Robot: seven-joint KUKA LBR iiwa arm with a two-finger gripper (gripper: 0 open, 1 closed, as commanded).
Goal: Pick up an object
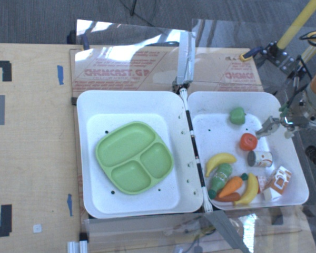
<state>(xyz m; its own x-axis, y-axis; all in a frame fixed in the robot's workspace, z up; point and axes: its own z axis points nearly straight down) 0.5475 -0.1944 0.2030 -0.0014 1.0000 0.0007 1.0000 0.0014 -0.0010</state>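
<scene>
Wooden bench (31,157) carries 2 shallow white bins side by side. Left bin (89,109) holds a green divided plate (134,157) with 3 compartments. Right bin (210,107) holds the toys: 2 bananas (219,161) (250,190), a carrot (230,188), a green bottle (220,175), a small carton (279,181), a white cup (260,158), a green pepper (237,116), a red tomato (248,141). At its right rim the gripper (268,126) hangs with fingers parted, grasping nothing, just beside the tomato.
</scene>
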